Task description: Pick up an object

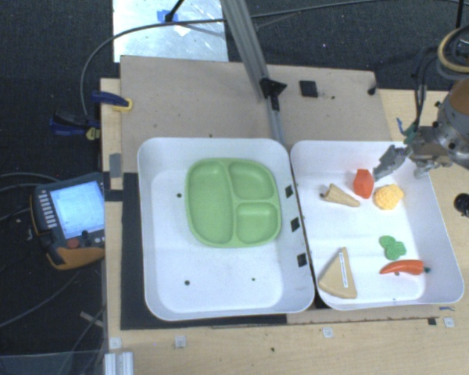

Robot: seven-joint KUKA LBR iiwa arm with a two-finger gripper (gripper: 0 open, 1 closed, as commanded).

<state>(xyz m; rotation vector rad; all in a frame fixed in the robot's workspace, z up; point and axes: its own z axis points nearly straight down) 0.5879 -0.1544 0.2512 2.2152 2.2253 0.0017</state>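
Over the upper part of the right bin (445,244), my gripper (401,162) hung at the end of my arm (461,112), which came in from the right edge of the view. Two grey fingers (389,162) pointed down and to the left with a gap between them, so I was spread open, and nothing sat between them.

Just left of and below my fingertips stood a small orange-red block (363,183), close to me; I could not tell whether I touched it. Right beside it, just below me, lay a yellow bumpy piece (388,197), near the block but apart from my fingers. Further left of the block a pale wedge (341,196) lay flat on the bin floor, its point toward the divide between the bins.

Well below me, toward the near wall of the same bin, lay a green leafy piece (392,247) and, just under it, a red-orange carrot-like piece (402,268) lying across. To their left, near the bin's lower left corner, rested a larger tan wedge (338,274).

Far to my left, the left bin (160,287) held a green divided plate (234,202) with three compartments, all bare. Beyond the bins, a grey pole (246,37) slanted across a brown board (187,96), and far off to the left a handheld pendant (69,219) with a lit screen lay on the dark floor.
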